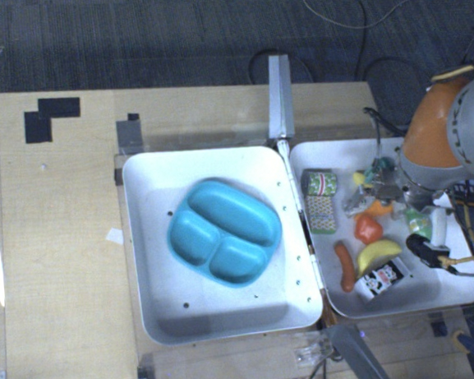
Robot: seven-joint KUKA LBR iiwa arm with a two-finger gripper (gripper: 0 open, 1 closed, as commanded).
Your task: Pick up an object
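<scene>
My gripper hangs low over the right bin, in its upper middle part. A small orange object lies right under it, touching or very close. A red tomato sits just below that, and a yellow banana lies in front of the tomato. A brown sausage lies to the banana's left. A black-and-white carton rests at the bin's front. A green and white packet lies along the bin's left side. I see nothing held by the gripper.
The left bin holds a blue divided plate. A green object lies right of the tomato, close to the arm. The grey arm with its orange band covers the right bin's far right corner. A metal post stands behind the bins.
</scene>
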